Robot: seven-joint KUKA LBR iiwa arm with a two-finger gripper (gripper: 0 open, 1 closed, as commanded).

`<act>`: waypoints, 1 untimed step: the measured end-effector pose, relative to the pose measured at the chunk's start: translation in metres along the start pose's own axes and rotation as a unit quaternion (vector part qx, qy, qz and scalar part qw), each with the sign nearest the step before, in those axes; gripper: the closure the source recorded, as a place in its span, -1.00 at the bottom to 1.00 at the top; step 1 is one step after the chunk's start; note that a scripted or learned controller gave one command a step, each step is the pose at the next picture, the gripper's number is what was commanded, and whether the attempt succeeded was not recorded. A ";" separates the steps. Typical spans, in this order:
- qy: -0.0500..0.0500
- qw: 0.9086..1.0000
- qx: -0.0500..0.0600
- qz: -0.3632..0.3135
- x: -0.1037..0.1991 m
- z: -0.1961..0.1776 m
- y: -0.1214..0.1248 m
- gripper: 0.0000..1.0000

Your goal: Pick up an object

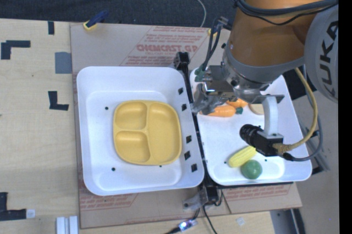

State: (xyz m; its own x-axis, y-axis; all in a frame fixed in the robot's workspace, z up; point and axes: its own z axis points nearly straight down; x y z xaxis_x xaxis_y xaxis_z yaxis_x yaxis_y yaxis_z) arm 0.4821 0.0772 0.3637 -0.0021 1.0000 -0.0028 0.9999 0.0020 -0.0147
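I have the arm low over the right bin point(291, 172), its gripper point(212, 98) down at the far-left corner, right by the orange carrot point(223, 112), the likeliest pick. The wrist hides the tool, so I can't tell its state. The yellow corn point(241, 156) and green ball point(252, 169) lie together near the front; the yellow plate point(147, 132) fills the left bin point(88, 117)

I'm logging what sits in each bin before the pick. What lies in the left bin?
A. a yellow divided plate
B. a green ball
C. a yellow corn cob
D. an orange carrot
A: the yellow divided plate lies alone in the left bin, while the carrot, corn cob and green ball are in the right bin.
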 end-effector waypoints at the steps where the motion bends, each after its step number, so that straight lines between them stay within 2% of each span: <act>1: 0.001 1.000 -0.006 -0.001 0.026 -0.006 0.001 1.00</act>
State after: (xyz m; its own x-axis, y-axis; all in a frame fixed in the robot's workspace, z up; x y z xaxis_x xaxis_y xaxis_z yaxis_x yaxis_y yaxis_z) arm 0.4833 0.1028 0.3693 -0.0038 1.0000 -0.0008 1.0000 0.0038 -0.0022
